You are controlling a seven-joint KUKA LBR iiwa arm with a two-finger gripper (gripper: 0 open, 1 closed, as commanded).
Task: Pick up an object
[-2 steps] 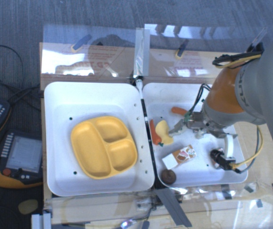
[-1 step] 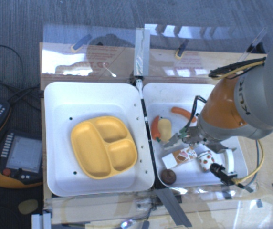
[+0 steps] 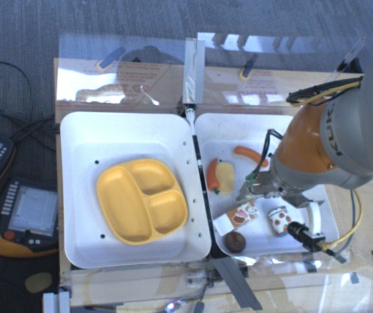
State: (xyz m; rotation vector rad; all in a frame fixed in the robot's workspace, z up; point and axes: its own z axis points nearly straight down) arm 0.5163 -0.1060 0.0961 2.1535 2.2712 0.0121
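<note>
The right bin (image 3: pixel 304 130) holds several small things. An orange-red sausage-shaped piece (image 3: pixel 246 152) lies toward the back, and a pale yellow piece (image 3: pixel 225 173) with a red-and-green pepper (image 3: pixel 212 176) against it lies near the left wall. At the front lie a white printed packet (image 3: pixel 238 215), a dark brown ball (image 3: pixel 235 241) and a small white cup with red marks (image 3: pixel 278 220). My gripper (image 3: pixel 254 186) hangs over the middle of this bin, just above the packet's far end and right of the yellow piece. Nothing shows between its tips.
The left bin (image 3: pixel 82 142) bears a yellow divided plate (image 3: pixel 142 199). A raised divider (image 3: pixel 201 175) separates the two bins. The arm's orange band (image 3: pixel 302 150) and grey body cover the right bin's right side. Electronic devices and cables lie on the floor at the left.
</note>
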